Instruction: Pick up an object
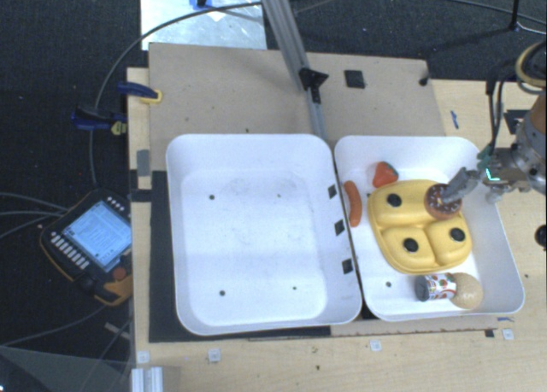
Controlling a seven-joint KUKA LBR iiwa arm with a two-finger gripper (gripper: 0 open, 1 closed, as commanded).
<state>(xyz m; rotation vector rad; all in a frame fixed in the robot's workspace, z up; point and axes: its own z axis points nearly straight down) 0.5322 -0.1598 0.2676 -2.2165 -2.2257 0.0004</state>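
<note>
At the near edge of the right bin (pixel 511 292) lie a small can (pixel 435 287) and, touching it, a pale round object (pixel 467 290). Just beyond them sits a yellow four-cup tray (pixel 417 222), tilted. A brown doughnut-like piece (pixel 444 200) rests on its far right cup. The gripper (pixel 455 186) reaches in from the right directly over that piece; whether it is spread or closed cannot be told. An orange sausage-shaped piece (pixel 351 202) and a red-orange piece (pixel 385 174) lie further back. The left bin (pixel 184 236) stands beside on the tabletop (pixel 231 91).
</note>
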